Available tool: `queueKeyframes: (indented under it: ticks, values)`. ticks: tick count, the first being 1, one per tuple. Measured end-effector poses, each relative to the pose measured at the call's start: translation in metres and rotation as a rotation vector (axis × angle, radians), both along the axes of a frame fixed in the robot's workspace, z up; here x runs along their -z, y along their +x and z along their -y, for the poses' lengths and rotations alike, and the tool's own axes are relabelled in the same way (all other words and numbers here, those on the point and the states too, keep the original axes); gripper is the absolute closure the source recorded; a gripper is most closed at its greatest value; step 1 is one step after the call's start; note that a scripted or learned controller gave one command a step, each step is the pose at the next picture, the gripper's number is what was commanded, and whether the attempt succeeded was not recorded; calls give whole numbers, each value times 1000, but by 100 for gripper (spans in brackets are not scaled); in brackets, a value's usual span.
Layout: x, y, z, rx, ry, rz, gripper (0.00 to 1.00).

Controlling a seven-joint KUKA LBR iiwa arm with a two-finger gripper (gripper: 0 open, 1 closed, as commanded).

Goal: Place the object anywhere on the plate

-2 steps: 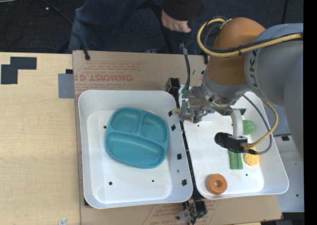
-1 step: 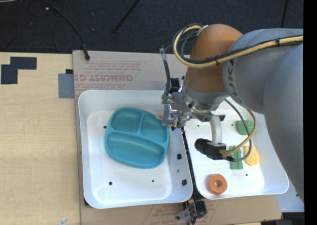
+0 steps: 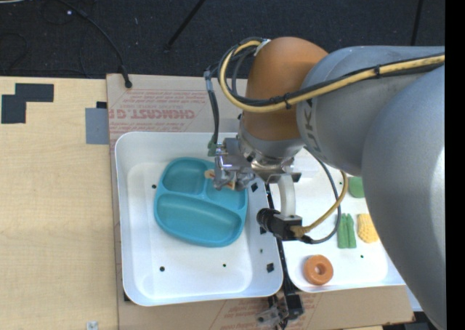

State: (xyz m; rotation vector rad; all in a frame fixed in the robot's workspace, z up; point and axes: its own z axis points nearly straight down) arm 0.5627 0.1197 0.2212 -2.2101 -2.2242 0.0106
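A: Plate [image 3: 196, 212], blue and divided, lies in the left bin [image 3: 138, 263]; your gripper [image 3: 224, 174] hangs over its upper right rim.

B: Holding anything?

A: You can't tell; the wrist hides it. A yellowish bit shows there, unclear.

B: Which step?

A: Probably the placing. Next, you'd need a release over a compartment, then a straight lift.

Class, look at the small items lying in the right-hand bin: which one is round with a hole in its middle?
The orange ring, nearest the bin's front edge. The green pieces and yellow piece behind it are elongated.
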Motion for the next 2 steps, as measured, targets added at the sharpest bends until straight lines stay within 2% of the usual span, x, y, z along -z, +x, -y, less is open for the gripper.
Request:
queueKeyframes:
  ticks: [1, 2]
  values:
    - [7, 12, -55, 0, 0, 0, 100]
    - [7, 11, -52, 3, -2, -1, 0]
